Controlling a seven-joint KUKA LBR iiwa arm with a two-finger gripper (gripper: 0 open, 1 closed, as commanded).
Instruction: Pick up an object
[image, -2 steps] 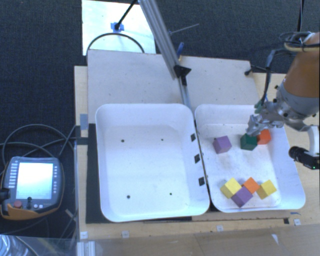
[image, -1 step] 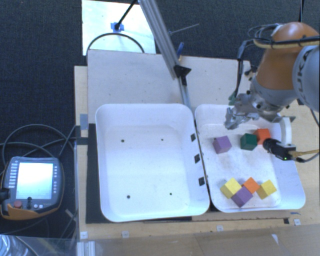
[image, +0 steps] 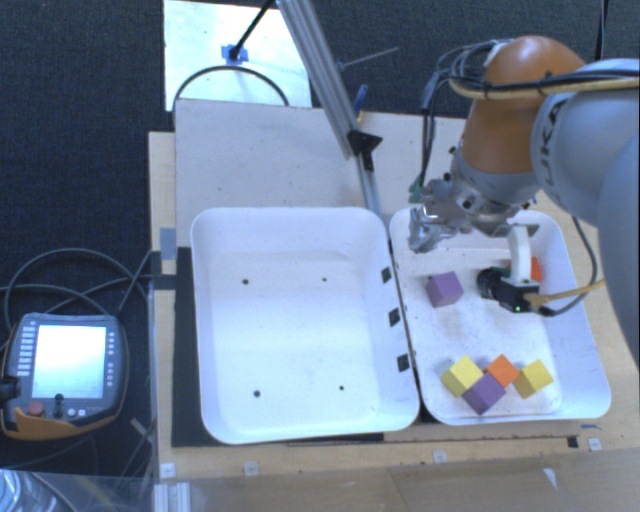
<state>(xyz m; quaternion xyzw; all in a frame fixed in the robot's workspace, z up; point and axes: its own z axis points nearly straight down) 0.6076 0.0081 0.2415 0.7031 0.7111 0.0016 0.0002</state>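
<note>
Metal pincer (image: 428, 232), finger state unclear, above matte purple cube (image: 444, 289) in smooth shallow white right bin (image: 590, 385).

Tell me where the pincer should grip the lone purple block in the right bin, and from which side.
Grip the lone purple block across two opposite flat side faces, coming straight down from above. It lies alone on the right bin floor, well apart from the clustered blocks nearer the camera, so there looks to be room on either side for the pincer.

Grey arm (image: 590, 130), orange band, black cables
</note>
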